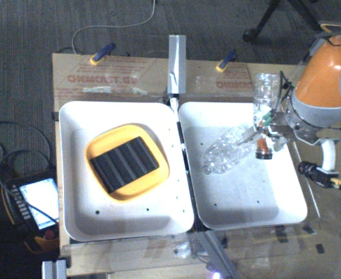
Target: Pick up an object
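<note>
A clear crumpled plastic bottle (223,151) lies slantwise in the right bin (257,205), its upper end pointing to the right. My gripper (264,139) hangs over the bin's right side, just off that upper end of the bottle; whether it touches the bottle is unclear. A small reddish-orange part shows at the gripper's lower tip. In the left bin (77,211) a yellow rounded block with a black ribbed top (126,162) lies flat near the middle.
A clear plastic piece (266,89) stands at the right bin's back right rim, close above the gripper. A metal post (176,63) rises behind the seam between the bins. Two clamps sit on the cardboard backing, and a tablet (33,201) lies left of the bench.
</note>
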You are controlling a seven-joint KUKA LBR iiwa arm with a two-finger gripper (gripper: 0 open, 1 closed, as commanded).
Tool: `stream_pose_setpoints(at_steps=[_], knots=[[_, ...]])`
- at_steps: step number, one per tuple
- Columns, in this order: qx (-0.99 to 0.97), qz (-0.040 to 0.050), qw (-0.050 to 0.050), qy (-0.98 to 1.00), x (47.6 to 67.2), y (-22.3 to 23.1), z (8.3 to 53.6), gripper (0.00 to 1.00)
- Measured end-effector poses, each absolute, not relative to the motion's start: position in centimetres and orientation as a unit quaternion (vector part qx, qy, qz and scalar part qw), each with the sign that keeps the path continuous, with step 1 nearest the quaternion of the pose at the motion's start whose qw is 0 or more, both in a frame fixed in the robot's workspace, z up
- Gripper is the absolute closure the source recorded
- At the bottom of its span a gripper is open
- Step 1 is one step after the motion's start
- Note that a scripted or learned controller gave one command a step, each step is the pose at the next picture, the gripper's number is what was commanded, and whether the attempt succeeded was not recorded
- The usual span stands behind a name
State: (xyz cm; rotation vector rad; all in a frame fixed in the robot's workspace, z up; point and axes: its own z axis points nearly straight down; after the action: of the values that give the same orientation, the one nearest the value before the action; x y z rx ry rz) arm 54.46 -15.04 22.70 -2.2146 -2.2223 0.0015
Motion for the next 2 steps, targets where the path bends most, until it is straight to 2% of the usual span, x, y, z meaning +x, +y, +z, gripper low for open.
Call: stream_pose_setpoints(at_steps=[1,2], knots=[[-0.687,0.0024,0.001,-0.727,60.2,-19.5,19.9,0.0],[-0.591,0.002,-0.001,-0.807,65.1,-22.4,18.2,0.0]])
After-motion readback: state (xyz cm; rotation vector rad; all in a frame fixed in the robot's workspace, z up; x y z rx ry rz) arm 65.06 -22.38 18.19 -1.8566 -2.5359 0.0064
